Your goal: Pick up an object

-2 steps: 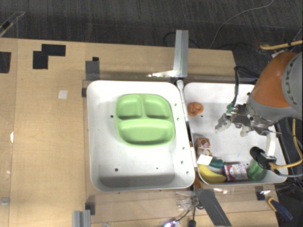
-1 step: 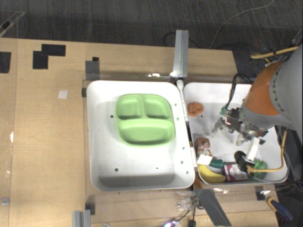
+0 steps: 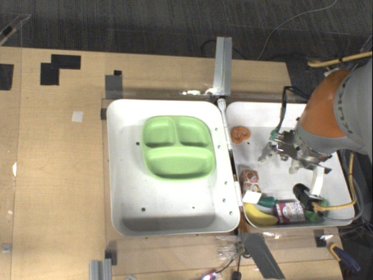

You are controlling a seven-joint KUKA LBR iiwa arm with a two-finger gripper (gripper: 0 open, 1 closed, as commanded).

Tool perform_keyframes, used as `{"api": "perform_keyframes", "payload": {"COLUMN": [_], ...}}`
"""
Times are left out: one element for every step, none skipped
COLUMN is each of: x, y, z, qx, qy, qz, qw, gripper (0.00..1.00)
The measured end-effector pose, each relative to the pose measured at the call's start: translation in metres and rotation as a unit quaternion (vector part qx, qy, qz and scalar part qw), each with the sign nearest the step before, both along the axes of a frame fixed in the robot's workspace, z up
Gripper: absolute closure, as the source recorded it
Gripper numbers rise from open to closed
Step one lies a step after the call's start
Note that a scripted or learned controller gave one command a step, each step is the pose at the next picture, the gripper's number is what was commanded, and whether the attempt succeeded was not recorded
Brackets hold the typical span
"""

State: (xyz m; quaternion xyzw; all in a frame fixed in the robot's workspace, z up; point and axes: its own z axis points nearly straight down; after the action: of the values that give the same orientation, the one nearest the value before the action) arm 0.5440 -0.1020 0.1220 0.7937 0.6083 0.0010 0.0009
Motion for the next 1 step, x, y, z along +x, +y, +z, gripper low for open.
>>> {"api": "perform_keyframes", "payload": {"x": [-0.0563], "y": [-0.0643], "z": [0.0539], "qx": [-0.0004], "qy": [0.0], "qz": [-0.011], "qw": [0.9999], "gripper": [0.0]}}
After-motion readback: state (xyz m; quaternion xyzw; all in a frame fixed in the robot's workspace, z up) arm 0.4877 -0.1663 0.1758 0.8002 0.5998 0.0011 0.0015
